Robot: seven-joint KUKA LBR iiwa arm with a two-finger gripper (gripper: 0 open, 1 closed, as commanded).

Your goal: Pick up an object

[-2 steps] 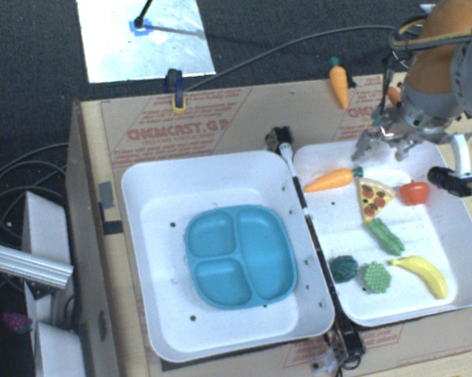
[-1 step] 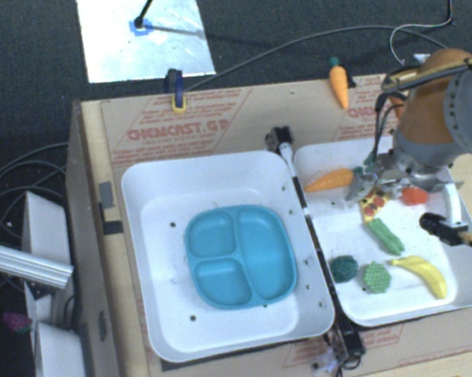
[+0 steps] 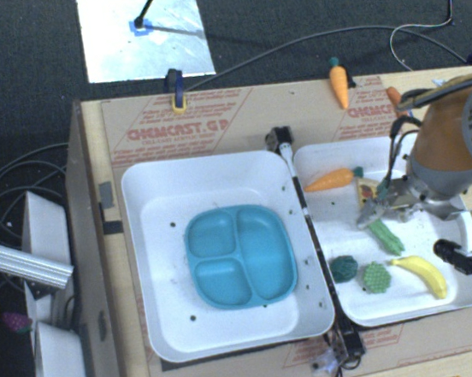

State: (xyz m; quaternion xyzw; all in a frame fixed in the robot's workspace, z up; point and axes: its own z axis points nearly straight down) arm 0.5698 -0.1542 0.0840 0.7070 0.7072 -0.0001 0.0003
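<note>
The gripper sits low in the right bin, its fingers straddling the upper end of the green cucumber-like piece; whether they have closed on it I cannot tell. That piece lies mid-bin, between the carrot by the far wall and the banana near the front right corner. A good grasp means centring across its narrow width before lifting straight up. The arm reaches in over the bin's right wall, wrist bent down.
</note>
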